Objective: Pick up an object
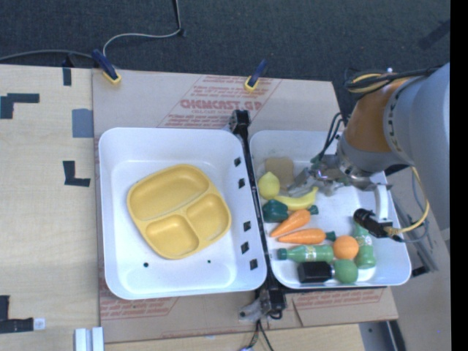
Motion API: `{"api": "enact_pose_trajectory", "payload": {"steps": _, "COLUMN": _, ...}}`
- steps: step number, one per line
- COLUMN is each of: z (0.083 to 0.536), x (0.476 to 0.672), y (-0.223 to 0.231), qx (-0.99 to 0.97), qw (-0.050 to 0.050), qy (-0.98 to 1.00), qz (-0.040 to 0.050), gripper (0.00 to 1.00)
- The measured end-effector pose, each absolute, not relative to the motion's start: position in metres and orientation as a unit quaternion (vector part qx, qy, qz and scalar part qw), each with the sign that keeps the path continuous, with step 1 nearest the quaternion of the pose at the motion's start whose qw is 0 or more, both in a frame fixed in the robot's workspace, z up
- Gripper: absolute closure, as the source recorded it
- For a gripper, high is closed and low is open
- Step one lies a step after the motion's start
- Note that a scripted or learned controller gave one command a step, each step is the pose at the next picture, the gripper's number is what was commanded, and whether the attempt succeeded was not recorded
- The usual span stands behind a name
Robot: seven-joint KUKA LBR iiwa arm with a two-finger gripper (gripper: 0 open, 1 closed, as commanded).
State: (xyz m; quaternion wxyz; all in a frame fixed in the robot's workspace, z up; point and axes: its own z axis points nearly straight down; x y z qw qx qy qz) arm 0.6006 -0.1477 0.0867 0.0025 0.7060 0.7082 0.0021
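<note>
Over the right-hand bin (pixel 398 269), near the worktop's right edge, the jaws (pixel 308 183) hang just above a banana (pixel 301 199); how wide they stand I cannot tell. Crowding lemon (pixel 269 185) and carrots (pixel 292 222) could deflect the grip.

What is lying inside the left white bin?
A yellow divided tray lies inside the left white bin, tilted at an angle. What is under the tray cannot be seen.
</note>
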Motion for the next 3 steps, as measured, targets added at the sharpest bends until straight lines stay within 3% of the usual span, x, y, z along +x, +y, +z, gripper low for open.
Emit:
{"api": "enact_pose_trajectory", "payload": {"steps": 1, "z": 0.086, "x": 0.564, "y": -0.116, "qx": 0.707, "qw": 0.002, "qy": 0.707, "qz": 0.0010, "gripper": 0.00}}
{"api": "enact_pose_trajectory", "payload": {"steps": 3, "z": 0.096, "x": 0.638, "y": -0.097, "qx": 0.707, "qw": 0.000, "qy": 0.708, "qz": -0.0004, "gripper": 0.00}}
